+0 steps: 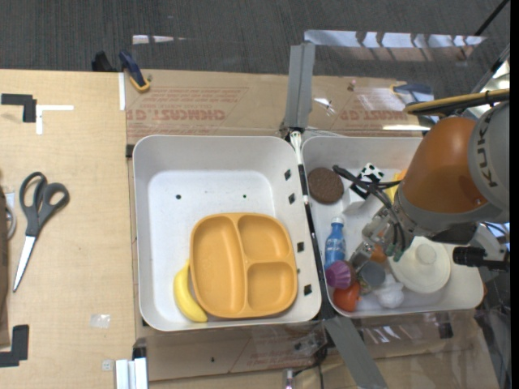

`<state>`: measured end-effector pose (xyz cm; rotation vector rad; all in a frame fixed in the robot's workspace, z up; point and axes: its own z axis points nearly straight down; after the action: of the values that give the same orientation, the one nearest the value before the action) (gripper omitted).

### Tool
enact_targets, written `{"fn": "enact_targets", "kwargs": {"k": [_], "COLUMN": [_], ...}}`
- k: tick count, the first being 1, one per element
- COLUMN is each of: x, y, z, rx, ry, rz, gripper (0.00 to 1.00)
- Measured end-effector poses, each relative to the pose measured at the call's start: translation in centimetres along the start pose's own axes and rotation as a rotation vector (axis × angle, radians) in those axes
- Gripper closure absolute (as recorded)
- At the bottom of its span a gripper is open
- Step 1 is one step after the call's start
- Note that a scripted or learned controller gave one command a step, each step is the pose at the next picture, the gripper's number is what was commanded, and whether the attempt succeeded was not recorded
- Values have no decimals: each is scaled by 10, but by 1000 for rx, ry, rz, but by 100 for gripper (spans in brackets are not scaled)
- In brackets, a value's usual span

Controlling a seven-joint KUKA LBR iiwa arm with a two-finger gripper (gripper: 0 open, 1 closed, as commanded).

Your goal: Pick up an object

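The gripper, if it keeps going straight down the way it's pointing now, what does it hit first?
Probably the grey object lying directly beneath the gripper in the right bin, with the purple object just beside it. Depth is hard to judge.

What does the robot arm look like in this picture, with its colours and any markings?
The arm is grey, with a broad, rounded orange band above the wrist. Black letters, part of the maker's name, stand on the grey shell at the right edge. The gripper below the band is a metal-grey assembly with dark parts and a black cable beside it; its fine details are too small to tell.
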<state>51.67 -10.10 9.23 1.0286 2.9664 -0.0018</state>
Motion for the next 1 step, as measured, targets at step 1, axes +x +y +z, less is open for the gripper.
{"fn": "enact_targets", "kwargs": {"k": [1], "x": [25], "y": [-17], "z": [-6], "rx": [-14], "ry": [-27], "rz": [114], "gripper": [0]}}
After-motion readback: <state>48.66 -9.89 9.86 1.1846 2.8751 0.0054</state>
